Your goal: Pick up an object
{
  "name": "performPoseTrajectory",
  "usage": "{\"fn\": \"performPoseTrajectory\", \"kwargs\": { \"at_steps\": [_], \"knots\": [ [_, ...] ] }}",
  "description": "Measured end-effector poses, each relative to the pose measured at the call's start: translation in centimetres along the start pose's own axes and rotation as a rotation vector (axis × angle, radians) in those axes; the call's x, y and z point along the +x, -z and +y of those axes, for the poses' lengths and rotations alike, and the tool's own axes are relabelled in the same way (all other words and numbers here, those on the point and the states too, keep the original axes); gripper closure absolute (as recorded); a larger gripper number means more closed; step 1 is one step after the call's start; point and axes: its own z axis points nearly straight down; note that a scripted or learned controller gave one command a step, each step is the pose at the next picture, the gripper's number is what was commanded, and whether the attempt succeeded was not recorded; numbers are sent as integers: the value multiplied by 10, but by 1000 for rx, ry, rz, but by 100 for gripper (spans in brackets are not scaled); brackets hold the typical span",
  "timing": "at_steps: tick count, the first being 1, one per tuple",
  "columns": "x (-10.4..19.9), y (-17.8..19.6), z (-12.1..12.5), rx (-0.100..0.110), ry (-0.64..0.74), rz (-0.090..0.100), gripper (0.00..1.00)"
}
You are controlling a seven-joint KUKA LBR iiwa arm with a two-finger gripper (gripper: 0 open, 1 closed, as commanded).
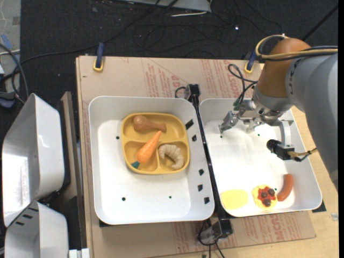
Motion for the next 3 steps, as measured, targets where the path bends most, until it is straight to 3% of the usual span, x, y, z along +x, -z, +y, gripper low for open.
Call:
{"fn": "performPoseTrajectory", "kwargs": {
  "at_steps": [1,3],
  "knots": [
    [0,13,1,-5,0,-1,100],
    [-15,107,0,-8,-1,-1,100]
  ]
}}
